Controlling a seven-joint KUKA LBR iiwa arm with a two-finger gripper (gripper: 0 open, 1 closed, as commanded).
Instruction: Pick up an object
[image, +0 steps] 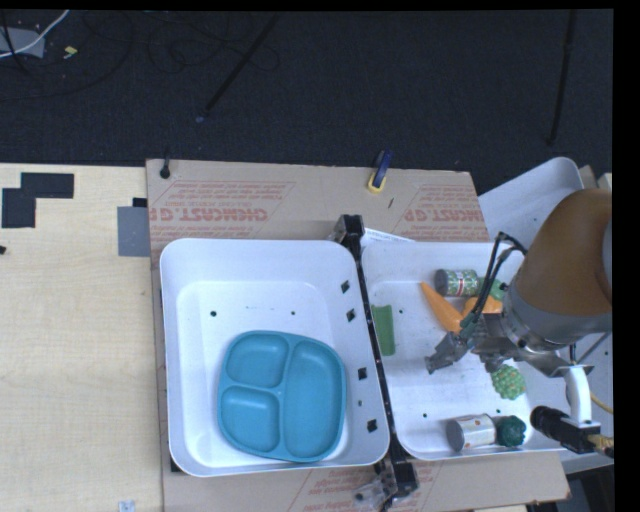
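The arm's orange band (575, 265), bulking large at the right edge, sits nearest the lens, and below it the claw (447, 355) hangs low in the right bin (405, 420); I cannot tell its state. Its likely target, the orange carrot-like piece (441, 306), lies just above it, long axis running upper left to lower right. Around it lie a small can (461, 282), a green block (383, 330), and, in the left bin (200, 270), a blue divided plate (283, 395).

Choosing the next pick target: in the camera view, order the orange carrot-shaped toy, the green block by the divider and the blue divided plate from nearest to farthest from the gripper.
From the gripper, in the right bin:
1. Orange carrot-shaped toy, just above it in the same bin.
2. Green block, to its left, against the divider.
3. Blue divided plate, farthest, across in the left bin.
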